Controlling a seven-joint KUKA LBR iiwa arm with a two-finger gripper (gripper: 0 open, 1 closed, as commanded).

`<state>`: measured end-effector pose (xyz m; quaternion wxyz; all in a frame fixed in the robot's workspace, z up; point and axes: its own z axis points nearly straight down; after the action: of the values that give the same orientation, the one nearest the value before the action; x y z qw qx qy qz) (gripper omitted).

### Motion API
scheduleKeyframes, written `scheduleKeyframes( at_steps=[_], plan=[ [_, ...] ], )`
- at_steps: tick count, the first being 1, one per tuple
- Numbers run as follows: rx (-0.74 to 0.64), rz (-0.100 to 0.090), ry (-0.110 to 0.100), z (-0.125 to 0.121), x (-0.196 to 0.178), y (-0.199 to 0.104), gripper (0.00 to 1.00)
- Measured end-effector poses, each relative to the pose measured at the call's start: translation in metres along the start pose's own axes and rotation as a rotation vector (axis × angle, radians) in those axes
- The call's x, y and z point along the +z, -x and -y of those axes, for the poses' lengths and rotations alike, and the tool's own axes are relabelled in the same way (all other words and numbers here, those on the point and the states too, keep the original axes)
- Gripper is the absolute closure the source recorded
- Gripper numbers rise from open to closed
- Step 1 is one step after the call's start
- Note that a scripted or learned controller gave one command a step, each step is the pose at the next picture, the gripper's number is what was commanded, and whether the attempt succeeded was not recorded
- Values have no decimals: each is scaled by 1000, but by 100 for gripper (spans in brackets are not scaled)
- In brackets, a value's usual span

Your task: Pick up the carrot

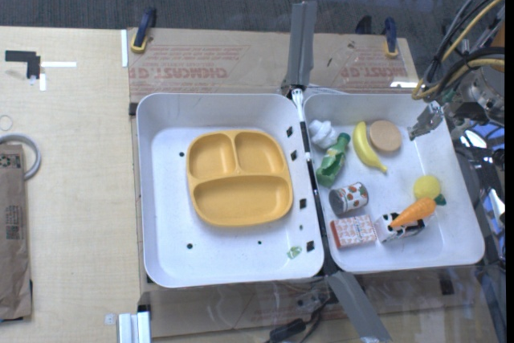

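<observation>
- My jaws (423,123) hang at the upper right edge of the right shallow white plastic bin (470,249), above and to the right of the carrot; I cannot tell how they are set, because they show as one small grey metal shape against the bin's rim.
- The orange plastic toy carrot (415,211) lies in the lower right part of that bin, tilted, its tip toward the upper right.
- Nothing is between my jaws and the carrot lies well apart from them.
- A small yellow plastic lemon (427,187) sits just above the carrot, touching or nearly touching its upper end.
- A small black-and-white toy figure (401,228) lies right under the carrot's lower end.
- Left of the carrot lies a flat red-and-white printed box (353,232), and above that box a small red-and-white tin can (349,198) on its side.
- Further up from the carrot are a curved yellow plastic banana (369,147) and a round tan disc like a biscuit (385,136), side by side.
- Far left of the carrot, by the bin's wall, are a green plastic vegetable (332,161) and a small white crumpled piece (321,132) above it.
- The left white bin (157,253) holds a yellow three-compartment plastic plate (238,177), well apart from the carrot.
- Both bins rest on the desk (68,173) of pale wood.
</observation>
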<state>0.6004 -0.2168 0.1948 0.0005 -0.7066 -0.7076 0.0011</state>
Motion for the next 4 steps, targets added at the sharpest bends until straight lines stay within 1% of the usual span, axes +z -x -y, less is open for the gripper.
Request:
scheduleKeyframes(
  at_steps=[1,2,3,4],
  plan=[
    [-47,0,-1,45,30,6,0],
    [117,-7,-4,96,68,1,0],
    [-40,-6,-1,122,105,-7,0],
    [-37,-3,-1,122,96,-6,100]
  ],
)
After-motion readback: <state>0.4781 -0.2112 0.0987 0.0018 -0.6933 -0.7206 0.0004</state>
